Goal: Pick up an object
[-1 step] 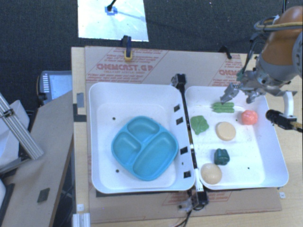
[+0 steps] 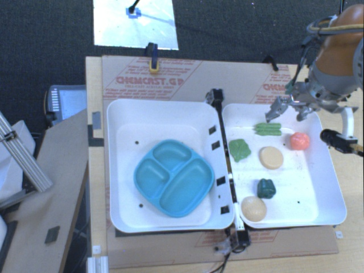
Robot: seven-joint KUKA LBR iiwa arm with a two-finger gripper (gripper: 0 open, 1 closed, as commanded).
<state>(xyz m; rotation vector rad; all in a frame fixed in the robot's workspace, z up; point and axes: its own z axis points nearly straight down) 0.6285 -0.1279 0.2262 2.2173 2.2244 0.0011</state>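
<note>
In the right bin (image 2: 324,209) I count six small pieces, any of them a candidate. A green bean pod (image 2: 268,129) lies flat at the far side, its length running left to right. Just right of it I see a pinkish-red round piece (image 2: 300,141). Nearer, a bright green leafy lump (image 2: 239,149) sits by the left wall, with a tan oval disc (image 2: 272,157) to its right. Nearer still are a dark teal pepper shape (image 2: 265,188) and a pale cream ball (image 2: 253,209) at the near left corner.
</note>
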